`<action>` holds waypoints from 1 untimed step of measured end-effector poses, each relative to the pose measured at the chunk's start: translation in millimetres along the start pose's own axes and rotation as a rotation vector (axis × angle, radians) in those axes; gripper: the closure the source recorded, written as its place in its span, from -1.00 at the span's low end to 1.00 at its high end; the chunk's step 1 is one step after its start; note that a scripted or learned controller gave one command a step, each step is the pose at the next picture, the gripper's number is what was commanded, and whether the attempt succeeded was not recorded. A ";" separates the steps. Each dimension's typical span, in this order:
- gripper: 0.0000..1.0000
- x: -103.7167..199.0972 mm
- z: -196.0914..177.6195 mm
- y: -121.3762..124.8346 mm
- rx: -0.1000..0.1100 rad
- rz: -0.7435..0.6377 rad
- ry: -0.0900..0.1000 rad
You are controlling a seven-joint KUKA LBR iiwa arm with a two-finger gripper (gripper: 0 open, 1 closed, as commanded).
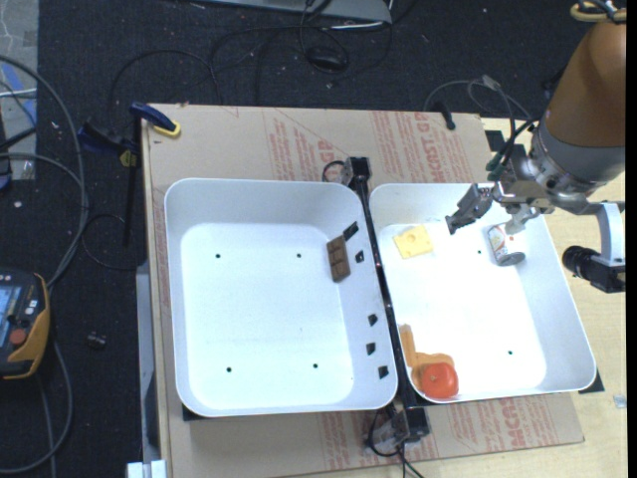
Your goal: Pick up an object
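Arm over far right of the right shallow white bin (557, 366), nothing visibly gripped.

Right bin: flat yellow cheese-like wedge (413, 242) far left, small silver cylindrical can (506, 247) under the two-finger gripper (495, 212), red tomato-like ball (437, 379) with an orange piece (423, 357) at near left. Left shallow white bin (199, 207): brown chocolate-like bar (339, 260) by its right wall. Finger opening can't be made out; wrist hides part of the can area.
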State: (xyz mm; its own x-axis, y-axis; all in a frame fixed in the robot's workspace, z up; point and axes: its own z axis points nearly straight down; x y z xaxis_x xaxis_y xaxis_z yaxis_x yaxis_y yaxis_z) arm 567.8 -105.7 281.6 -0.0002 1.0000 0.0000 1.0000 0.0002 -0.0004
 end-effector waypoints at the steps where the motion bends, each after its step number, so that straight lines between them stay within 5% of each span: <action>1: -1.00 -14.1 24.1 28.8 0.002 0.001 0.000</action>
State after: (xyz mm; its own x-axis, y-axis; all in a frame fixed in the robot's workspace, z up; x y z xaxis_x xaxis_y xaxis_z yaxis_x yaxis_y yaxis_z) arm 596.6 -119.7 257.5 0.0004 1.0000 0.0001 1.0000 -0.0004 -0.0024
